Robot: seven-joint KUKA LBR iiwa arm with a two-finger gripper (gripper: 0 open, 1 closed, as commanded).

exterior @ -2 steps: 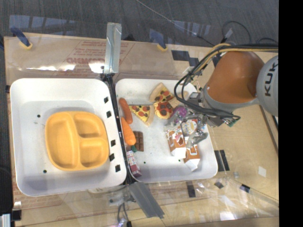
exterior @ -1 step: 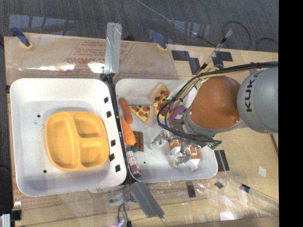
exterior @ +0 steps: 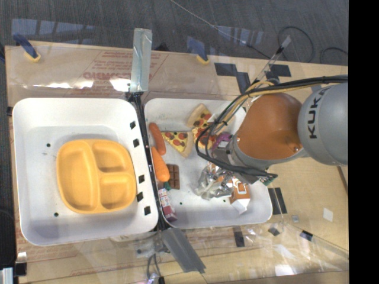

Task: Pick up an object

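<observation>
— Yellow plastic divided tray (exterior: 95, 175), one of it, lies in the left white bin (exterior: 29, 123). What sits in the right white bin (exterior: 260, 209)?

— Two toy pizza slices (exterior: 176, 139), one red sausage (exterior: 156, 136), one orange carrot (exterior: 160, 164), a small dark bottle (exterior: 166, 203) and some crumpled clutter (exterior: 214, 185).

— And the gripper (exterior: 224, 182)?

— Down over that clutter near the bin's front wall; whether its jaws are open or closed, I cannot tell

R bin (exterior: 260, 209) crowded; L roomier.
</observation>
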